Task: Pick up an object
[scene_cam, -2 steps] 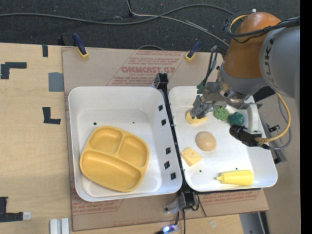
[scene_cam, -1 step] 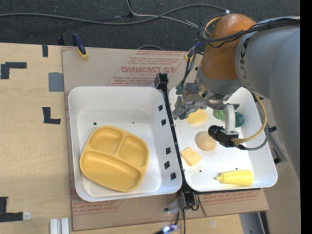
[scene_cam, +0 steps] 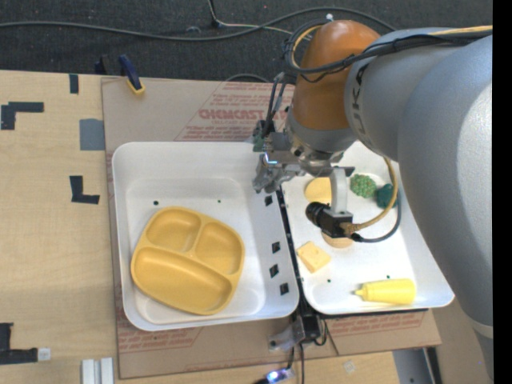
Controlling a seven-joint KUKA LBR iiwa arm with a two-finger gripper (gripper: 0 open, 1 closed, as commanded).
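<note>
Probably approach step — no obj seen gripped. Candidates lay in right bin (scene_cam: 412, 250): cheese wedge (scene_cam: 314, 256), yellow bottle (scene_cam: 386, 291), broccoli (scene_cam: 364, 186), pale disc (scene_cam: 319, 189). Left bin (scene_cam: 184, 190) held a yellow divided plate (scene_cam: 188, 258). Jaws hung over the rim btwn bins, near the disc — couldn't tell if spread or pressed together. Next move, I'd judge: shift right over one obj, then descend.

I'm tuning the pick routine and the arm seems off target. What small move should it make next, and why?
Probably a short sideways shift toward the cheese wedge before any descent. The gripper seems to sit over the ridge between the bins, with nothing graspable beneath it, while the wedge lies nearby in the right bin, apart from the other items.
</note>
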